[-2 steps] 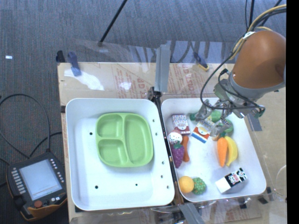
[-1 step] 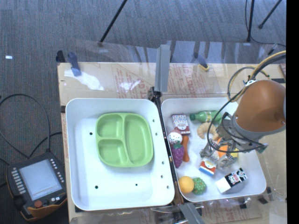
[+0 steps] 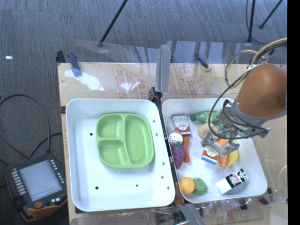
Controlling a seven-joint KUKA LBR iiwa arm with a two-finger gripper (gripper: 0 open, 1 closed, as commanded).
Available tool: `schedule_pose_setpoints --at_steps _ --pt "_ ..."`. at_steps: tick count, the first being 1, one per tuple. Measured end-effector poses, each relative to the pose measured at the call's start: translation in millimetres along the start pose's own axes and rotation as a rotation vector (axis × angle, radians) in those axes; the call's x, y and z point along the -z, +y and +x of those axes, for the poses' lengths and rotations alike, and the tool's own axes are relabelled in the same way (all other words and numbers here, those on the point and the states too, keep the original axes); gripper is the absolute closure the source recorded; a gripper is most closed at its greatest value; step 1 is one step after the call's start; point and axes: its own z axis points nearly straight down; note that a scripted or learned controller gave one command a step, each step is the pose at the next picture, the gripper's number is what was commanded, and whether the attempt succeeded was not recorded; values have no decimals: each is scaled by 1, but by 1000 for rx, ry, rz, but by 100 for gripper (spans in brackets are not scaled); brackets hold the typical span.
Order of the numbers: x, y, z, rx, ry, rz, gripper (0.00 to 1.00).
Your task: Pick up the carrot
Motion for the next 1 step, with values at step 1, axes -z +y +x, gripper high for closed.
schedule_pose_setpoints --at_steps 1 --pt "84 18 3 -170 -2 5 100"
